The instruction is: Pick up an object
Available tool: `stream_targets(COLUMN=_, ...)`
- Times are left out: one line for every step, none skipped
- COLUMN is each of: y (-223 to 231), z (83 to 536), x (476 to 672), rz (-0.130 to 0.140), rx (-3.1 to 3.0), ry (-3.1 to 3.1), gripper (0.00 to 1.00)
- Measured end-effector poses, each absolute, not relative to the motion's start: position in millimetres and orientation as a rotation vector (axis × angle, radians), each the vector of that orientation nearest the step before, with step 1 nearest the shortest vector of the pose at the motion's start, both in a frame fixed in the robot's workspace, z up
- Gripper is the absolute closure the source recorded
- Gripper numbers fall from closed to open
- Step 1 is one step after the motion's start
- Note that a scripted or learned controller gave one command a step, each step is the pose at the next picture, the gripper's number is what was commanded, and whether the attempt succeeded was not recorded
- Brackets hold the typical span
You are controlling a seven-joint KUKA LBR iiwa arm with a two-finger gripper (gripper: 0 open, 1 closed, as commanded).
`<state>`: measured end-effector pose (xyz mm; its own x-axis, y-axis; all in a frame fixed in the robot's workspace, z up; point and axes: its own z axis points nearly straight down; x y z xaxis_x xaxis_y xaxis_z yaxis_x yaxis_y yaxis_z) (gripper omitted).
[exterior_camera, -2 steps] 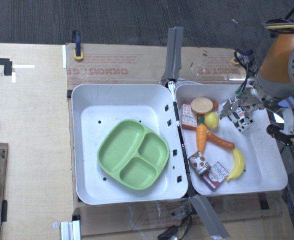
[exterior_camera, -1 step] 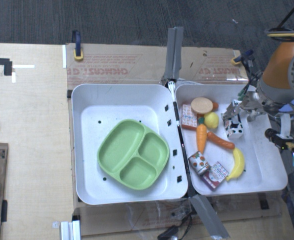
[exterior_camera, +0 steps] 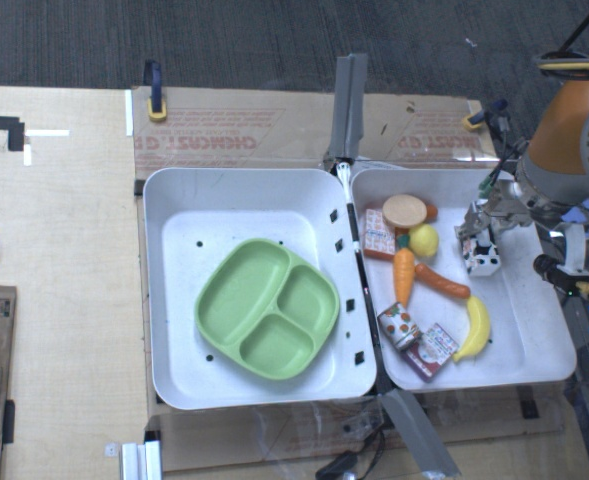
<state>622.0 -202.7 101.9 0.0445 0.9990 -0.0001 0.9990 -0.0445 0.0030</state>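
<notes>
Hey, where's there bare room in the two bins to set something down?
Left bin: bare floor along its far side, behind the green plate. Right bin: bare strip between the banana and its right wall. Crowded: the right bin's left half, carrot to boxes, and around the gripper.

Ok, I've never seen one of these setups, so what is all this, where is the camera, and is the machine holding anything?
This is one camera fixed above a bench, looking down at a slant. The grey machine with the orange band at the right is a robot arm. Its gripper hangs low over the right bin, right at a small black-and-white toy. I can't tell whether it has hold of the toy.

The right bin holds toy food: a carrot, a banana, a lemon, a sausage, a round tan piece and some small packets.

The left bin holds a green divided plate.
</notes>
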Motion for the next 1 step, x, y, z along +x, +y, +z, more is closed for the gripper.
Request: stream_targets(y=-160.6, z=196.8, x=659.2, rz=-0.005, rx=2.449, ry=1.968, gripper=1.00)
